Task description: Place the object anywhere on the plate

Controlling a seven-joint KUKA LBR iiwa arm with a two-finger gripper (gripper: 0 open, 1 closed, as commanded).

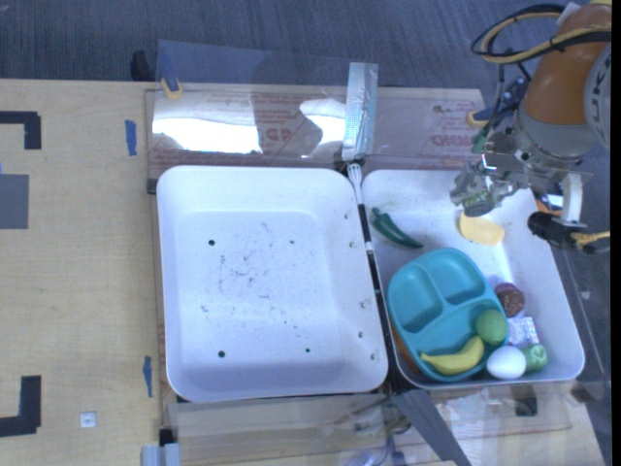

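Observation:
A teal divided plate (437,294) lies in the right bin (571,318), toward its near side. A yellow banana (454,357) rests across the plate's near rim, and a green lime (491,326) sits at its right edge. A pale yellow flat piece (482,230) lies on the bin floor just beyond the plate. My gripper (476,198) hangs right over the far edge of that yellow piece, low in the bin's far right part. A dark green chili pepper (393,228) lies left of it near the divider.
A white egg (505,362), a small green item (535,357), a wrapped packet (524,332) and a dark reddish item (509,299) crowd the right bin's near right corner. The left bin (262,270) has a bare white floor. A clear panel (252,115) stands behind both bins.

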